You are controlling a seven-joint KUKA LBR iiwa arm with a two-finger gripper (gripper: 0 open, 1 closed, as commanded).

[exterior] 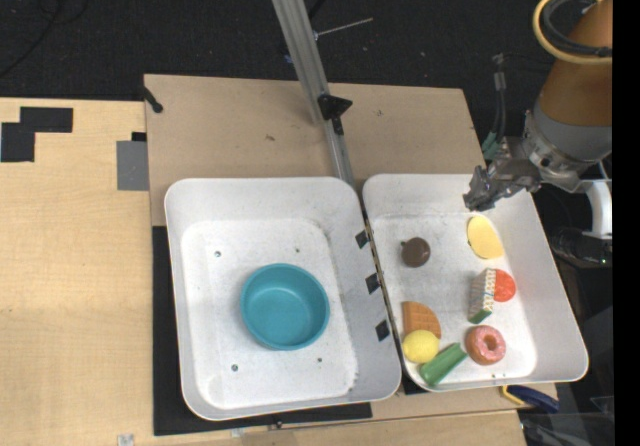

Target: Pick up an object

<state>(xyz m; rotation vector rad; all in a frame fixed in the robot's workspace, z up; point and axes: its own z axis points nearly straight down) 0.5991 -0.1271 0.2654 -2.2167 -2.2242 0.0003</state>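
Claw (478, 196) hovers over right bin (560, 334), upper part; finger state cannot be told. Nearest item, yellow oval piece (485, 236), lies just below claw, apart from it.

The gripper (481, 194) hangs over the upper part of the right bin (560, 334), just above a pale yellow piece (485, 237). Below it lie a brown round piece (416, 252), a red-and-striped item (491, 291), a pink doughnut (486, 344), a yellow ball (420, 345) and a green piece (443, 363) (all toy food, it seems). The left bin (200, 224) on the counter (70, 264) holds a teal bowl (285, 306).
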